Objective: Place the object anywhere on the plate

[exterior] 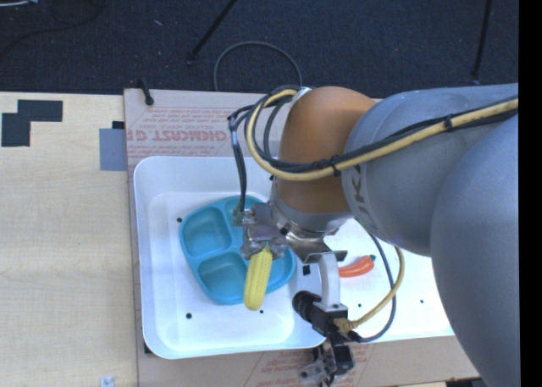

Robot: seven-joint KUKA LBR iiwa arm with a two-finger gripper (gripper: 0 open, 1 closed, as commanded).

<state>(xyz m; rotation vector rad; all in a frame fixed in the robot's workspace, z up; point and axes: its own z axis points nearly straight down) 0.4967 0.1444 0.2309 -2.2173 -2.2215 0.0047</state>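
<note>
So here's where you're at: the corn cob point(258, 279) is hanging off the lower right edge of the blue divided plate point(206, 246), tilted roughly upright, with its top end tucked right under the gripper point(258, 246). The bottom tip pokes past the plate's rim toward the floor of the white bin point(157, 292). The fingers look closed around the upper end of the cob, so I'd call it gripped, though the wrist hardware crowds that spot and you can't see the pads cleanly.

Progress-wise, I'd say you're most of the way there. The cob is picked up and carried over to the plate, which sits in the bin's left part. What's left is the actual drop, and the position isn't great for it: the cob overlaps the rim rather than one of the compartments, so if it's let go right here it could tip outward and roll onto the bin floor instead of settling on the plate. A nudge further left over the compartments before letting go looks like the safer bet to me.

There's also an orange carrot-looking thing point(356, 267) lying in the bin off to the right of the gripper, well clear of the plate, not part of what you're doing
</note>
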